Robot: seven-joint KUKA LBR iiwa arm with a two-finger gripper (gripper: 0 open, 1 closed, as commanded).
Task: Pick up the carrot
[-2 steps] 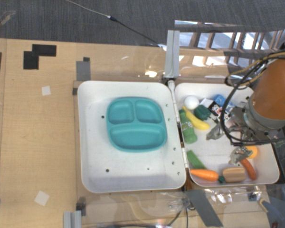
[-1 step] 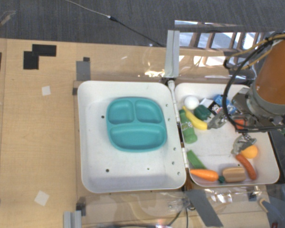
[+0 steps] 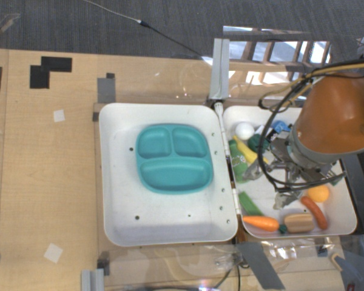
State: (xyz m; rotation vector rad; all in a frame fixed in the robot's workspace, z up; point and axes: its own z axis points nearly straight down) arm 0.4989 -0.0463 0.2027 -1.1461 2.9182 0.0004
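At the left of the frame the wooden bench (image 3: 42, 180) lies bare apart from a few black marks near its upper left corner. Centre-left sits the left white bin (image 3: 118, 223), holding a teal divided plate (image 3: 173, 158) in its middle with open white floor on every side of it. A raised rim divides it from the right white bin (image 3: 350, 220), which is crowded. Along that bin's left wall lie a white egg-like ball (image 3: 244, 129), a yellow corn-like piece (image 3: 245, 150) and a green bottle shape (image 3: 239, 162); a green pod (image 3: 249, 203) lies lower. The carrot (image 3: 261, 223) rests at the bin's lower left, just beside the near rim, its tip pointing toward the dividing wall. Right of it sit a tan bread-like block (image 3: 298, 223), a red sausage (image 3: 313, 213) and a yellow-orange fruit (image 3: 319, 193). The arm's orange band (image 3: 337, 117) covers the bin's upper right. The gripper (image 3: 289, 194) hangs above the bin's centre, up and to the right of the carrot; whether it is wide or narrow cannot be told.
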